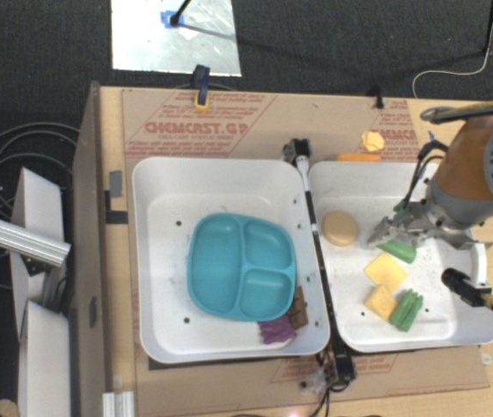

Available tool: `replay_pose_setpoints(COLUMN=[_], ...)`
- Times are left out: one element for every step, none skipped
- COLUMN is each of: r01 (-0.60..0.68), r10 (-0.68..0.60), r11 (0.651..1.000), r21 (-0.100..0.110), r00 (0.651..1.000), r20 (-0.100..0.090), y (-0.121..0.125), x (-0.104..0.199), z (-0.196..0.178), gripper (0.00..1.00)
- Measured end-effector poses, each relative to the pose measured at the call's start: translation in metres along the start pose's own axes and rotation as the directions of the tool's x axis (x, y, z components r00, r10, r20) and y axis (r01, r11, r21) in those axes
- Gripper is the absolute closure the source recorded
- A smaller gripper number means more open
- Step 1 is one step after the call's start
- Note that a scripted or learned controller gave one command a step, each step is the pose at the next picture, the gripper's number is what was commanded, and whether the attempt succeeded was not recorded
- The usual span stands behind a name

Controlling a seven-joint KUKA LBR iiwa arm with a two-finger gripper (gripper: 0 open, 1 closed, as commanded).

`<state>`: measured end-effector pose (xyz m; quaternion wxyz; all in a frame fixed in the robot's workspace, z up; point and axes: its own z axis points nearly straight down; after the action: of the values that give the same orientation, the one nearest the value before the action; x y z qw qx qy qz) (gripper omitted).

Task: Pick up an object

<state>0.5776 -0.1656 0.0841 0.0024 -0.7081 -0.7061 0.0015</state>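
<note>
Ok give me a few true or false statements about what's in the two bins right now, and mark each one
1. The teal plate lies in the left bin. True.
2. The round tan disc sits on the plate. False: it lies in the right bin, near the divider.
3. The gripper is over the right bin. True.
4. A purple piece lies at the plate's near edge. True.
5. Both green pieces lie in the left bin. False: one green piece and the other lie in the right bin.
</note>
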Motion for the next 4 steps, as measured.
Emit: replay_pose_setpoints(r01=[0.004,0.005,0.010,0.002], r10=[-0.004,-0.005,-0.010,-0.002], r11=[1.000,1.000,1.000,1.000], r21=[0.000,-0.003,-0.026,0.001], r00=[1.000,1.000,1.000,1.000], r20=[-0.002,-0.001,0.007,0.001], y=[-0.068,-0.092,-0.008,-0.004], x=[0.042,0.068,0.048,0.018], z=[-0.006,0.001,-0.135,-0.016], gripper=[0.00,0.00,0.00,0.00])
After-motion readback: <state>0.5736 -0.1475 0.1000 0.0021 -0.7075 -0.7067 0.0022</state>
